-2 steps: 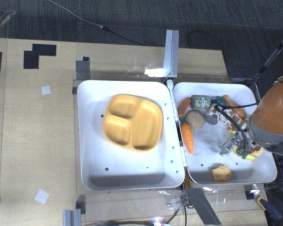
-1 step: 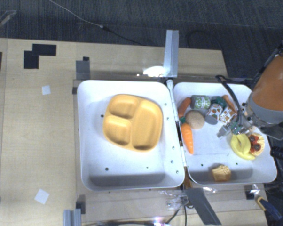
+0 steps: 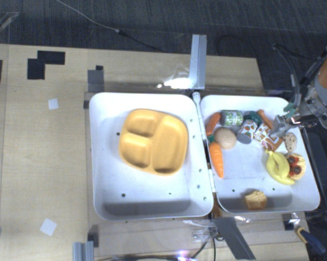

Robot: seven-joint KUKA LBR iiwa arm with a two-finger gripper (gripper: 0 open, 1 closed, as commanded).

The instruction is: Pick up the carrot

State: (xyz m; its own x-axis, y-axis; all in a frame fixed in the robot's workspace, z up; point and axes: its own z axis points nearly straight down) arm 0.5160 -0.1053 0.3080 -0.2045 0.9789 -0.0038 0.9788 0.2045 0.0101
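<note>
The carrot (image 3: 216, 160) is orange and lies along the left wall of the right bin (image 3: 305, 200), its tip pointing toward the front. Just above it rests a round tan potato-like ball (image 3: 225, 138). A second orange piece (image 3: 212, 123) lies at the bin's back left corner. My gripper (image 3: 283, 125) hangs over the right side of that bin, well to the right of the carrot, above some patterned packets (image 3: 269, 141). Nothing shows in its grasp.
A yellow divided plate (image 3: 152, 141) sits in the left bin (image 3: 106, 189). The right bin also holds a green can (image 3: 232, 117), a banana (image 3: 279, 167), a speckled egg (image 3: 290, 141), a small bread piece (image 3: 256, 199) and an orange stick (image 3: 264, 118).
</note>
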